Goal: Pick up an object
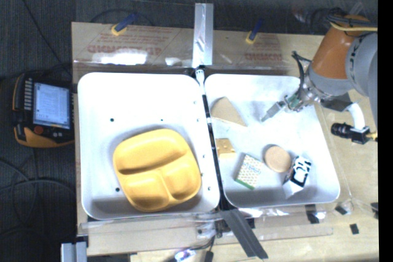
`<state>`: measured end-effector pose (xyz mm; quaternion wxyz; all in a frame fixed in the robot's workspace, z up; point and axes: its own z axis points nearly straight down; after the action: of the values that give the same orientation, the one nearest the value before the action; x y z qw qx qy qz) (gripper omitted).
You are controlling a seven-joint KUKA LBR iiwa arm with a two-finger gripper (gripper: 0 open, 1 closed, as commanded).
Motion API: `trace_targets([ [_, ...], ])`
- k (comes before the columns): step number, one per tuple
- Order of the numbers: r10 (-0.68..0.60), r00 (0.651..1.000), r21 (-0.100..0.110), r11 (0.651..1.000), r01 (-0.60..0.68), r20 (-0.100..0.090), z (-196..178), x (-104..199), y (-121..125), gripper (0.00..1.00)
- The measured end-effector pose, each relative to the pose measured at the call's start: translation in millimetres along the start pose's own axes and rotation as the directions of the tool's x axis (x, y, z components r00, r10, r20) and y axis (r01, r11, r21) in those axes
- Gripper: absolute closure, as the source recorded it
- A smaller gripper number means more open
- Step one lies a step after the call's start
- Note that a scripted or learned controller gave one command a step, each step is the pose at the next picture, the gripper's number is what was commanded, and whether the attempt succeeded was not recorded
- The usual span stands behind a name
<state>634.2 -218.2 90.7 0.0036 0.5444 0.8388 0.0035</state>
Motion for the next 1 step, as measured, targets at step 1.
trace_targets([
  [1,0.126,0.992,0.010,0.992,-0.126,0.000,-6.4,94.1,79.8,0.00],
])
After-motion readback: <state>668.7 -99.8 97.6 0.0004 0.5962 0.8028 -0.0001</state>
